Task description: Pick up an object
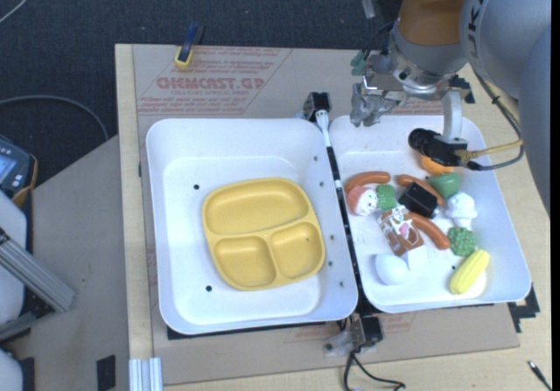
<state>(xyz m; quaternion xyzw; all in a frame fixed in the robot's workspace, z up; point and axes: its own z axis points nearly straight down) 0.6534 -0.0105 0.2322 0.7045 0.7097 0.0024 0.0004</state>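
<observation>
Standing at the bench's near edge, an onlooker first meets the 2 white bins: the left bin (166,205) bears a yellow compartment tray (261,232) with 3 wells, and the right bin (507,240) carries a crowded pile of toy food. Nearest lie a yellow corn cob (469,270) and a white egg-like piece (391,268); behind them sit a green broccoli piece (462,240), a brown printed packet (401,232), a black block (420,198) and a red sausage (367,178). These pieces touch or overlap, so the chief risk, in my judgement, is a descent that pinches 2 items at once or knocks a neighbour aside, leaving nothing secured; the rounded, glossy shapes also look liable to slip. No single target is yet evident. Farther back, the gripper (366,109) hangs above the right bin's far left corner, near the divider between the bins, well apart from the pile. Nothing sits between its fingers, but whether they are spread or closed I cannot tell. A closing there would likely catch only the bin wall.
</observation>
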